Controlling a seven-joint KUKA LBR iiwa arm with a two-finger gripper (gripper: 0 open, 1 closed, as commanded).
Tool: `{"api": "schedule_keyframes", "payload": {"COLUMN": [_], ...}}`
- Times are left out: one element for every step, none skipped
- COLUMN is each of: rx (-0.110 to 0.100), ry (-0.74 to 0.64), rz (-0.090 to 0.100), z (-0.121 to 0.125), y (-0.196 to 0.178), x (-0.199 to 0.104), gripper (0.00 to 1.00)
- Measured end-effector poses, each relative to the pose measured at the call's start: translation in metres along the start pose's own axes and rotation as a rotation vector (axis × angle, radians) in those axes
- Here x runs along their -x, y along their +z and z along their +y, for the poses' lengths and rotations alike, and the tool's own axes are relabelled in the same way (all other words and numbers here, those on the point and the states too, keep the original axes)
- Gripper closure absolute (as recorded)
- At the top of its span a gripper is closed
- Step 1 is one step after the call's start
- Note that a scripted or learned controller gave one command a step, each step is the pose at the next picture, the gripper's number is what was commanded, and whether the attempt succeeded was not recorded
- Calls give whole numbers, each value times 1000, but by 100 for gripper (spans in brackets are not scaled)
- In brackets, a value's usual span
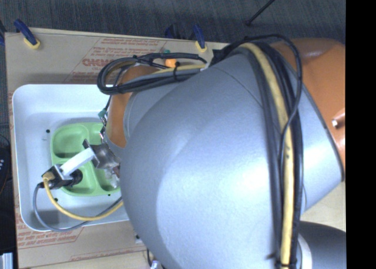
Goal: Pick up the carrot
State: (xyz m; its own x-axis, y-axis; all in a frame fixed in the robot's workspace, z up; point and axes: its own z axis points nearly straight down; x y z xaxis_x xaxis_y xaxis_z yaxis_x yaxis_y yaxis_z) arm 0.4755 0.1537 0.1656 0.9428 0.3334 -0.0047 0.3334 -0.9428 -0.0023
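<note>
Looming across most of the camera view, the grey arm (235, 162) is seen reaching in from the right, with its orange band (320, 80) at the upper right and a bundle of black and yellow cables (282, 121) draped over its body. More looped black cable (126, 71) is noted above the wrist. The left white bin (26, 121) is partly visible at the left, set on a brown cardboard sheet (88, 56) held by blue clamps (24, 32) at the far edge. A green compartmented tray (70, 141) is seen inside that bin, at its middle. The gripper (104, 159) is lowered over the tray's right side, beside a white bracket (77, 162) that carries a small dark connector (53, 177); a yellow cable (76, 212) is looped from there along the bin floor. Whether the gripper is released or clenched cannot be told, as it is mostly hidden under the wrist. The carrot cannot be made out; its place cannot be told.
</note>
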Motion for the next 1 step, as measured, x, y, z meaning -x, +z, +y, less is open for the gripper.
{"api": "schedule_keyframes", "payload": {"rx": [-1], "ry": [-113], "rz": [1], "z": [65], "y": [-78], "x": [14], "gripper": [100]}}
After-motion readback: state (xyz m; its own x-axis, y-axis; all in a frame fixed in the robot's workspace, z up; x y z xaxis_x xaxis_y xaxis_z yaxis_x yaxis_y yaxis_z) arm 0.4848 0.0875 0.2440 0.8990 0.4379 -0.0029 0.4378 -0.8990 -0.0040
